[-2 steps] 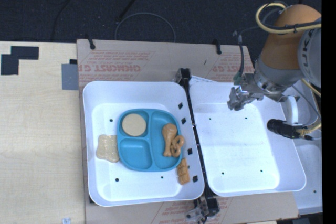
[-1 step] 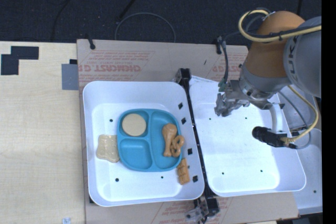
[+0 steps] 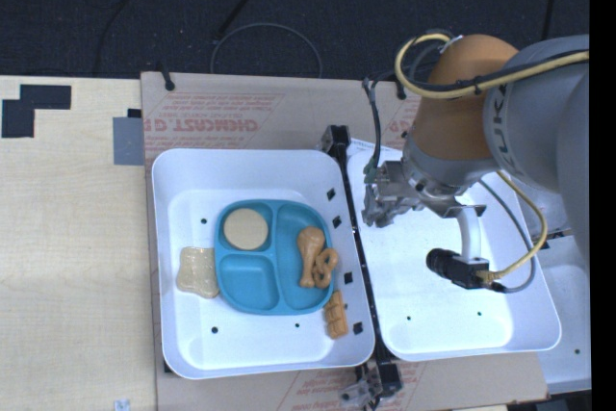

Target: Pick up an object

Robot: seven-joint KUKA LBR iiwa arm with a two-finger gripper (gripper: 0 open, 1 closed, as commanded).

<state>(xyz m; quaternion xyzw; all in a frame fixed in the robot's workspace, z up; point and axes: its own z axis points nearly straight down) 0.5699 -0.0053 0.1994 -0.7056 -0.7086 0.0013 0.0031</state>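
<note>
Looms nearest at frame right: grey arm (image 3: 539,111). Holds gripper (image 3: 380,199) over upper-left corner of right bin (image 3: 433,322), closure impossible to tell. Leaves drumstick (image 3: 311,250) on blue tray (image 3: 252,289), left bin (image 3: 183,342), unreached, probably aimed off target.

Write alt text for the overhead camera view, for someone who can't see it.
The robot's gripper is over the right bin, close to the left bin, which holds a blue tray of tan food pieces with a pale slice beside it.

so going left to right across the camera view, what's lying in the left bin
pale flat piece → round tan disc → tan drumstick shape → small brown piece
</note>
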